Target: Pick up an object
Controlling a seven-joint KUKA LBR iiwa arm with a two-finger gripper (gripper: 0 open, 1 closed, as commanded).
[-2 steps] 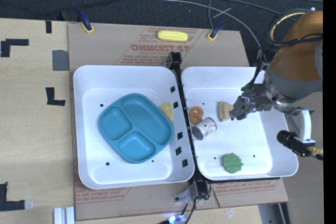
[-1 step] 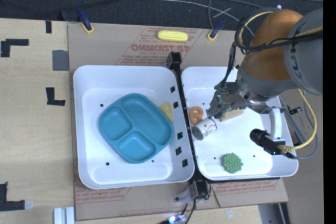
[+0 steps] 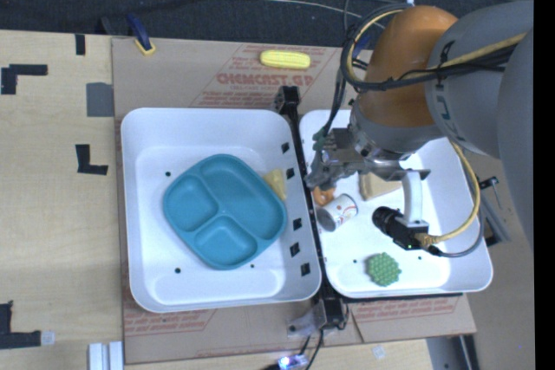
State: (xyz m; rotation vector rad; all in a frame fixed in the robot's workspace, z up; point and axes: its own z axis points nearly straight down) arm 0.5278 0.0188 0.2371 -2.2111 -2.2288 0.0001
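The arm's gripper (image 3: 325, 178) sits low over the left edge of the right bin (image 3: 460, 277), centre-right of frame; finger state cannot be determined. Just below it lies a small cup (image 3: 338, 210) on its side. A green ball (image 3: 382, 269) rests lower right. The left bin (image 3: 143, 134) holds a blue tray (image 3: 224, 210).
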